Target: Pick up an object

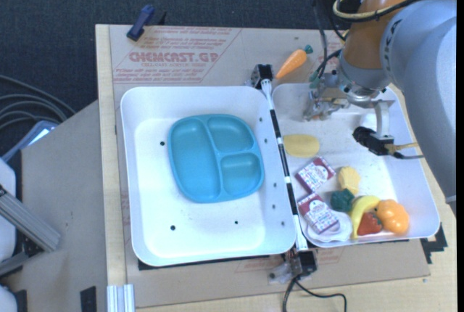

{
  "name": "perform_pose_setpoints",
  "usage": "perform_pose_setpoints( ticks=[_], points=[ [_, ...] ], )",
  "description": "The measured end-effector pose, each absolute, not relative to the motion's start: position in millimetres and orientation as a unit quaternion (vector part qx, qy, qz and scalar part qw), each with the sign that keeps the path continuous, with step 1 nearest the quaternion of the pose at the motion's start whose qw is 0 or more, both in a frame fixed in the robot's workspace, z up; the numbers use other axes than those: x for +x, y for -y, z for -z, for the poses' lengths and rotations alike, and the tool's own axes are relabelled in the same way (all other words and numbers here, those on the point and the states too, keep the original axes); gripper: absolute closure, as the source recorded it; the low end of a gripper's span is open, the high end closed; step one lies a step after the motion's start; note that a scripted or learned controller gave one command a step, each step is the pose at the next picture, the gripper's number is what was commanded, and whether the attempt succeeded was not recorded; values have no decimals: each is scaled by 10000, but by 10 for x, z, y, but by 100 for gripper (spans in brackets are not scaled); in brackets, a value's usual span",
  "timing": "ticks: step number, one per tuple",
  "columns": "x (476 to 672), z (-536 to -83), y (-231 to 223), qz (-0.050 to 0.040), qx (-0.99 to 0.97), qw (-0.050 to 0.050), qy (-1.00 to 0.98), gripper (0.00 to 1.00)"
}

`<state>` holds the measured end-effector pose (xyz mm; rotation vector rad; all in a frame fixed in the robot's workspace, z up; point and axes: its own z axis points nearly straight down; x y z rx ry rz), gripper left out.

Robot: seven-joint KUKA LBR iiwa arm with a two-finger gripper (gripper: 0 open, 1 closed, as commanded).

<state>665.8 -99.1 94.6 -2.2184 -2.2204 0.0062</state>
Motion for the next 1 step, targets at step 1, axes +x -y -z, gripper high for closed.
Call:
perform_pose_setpoints(
  ticks=[1],
  points=[
    [6672, -1858, 556, 8, -7065, -8, 7077, 100]
  ],
)
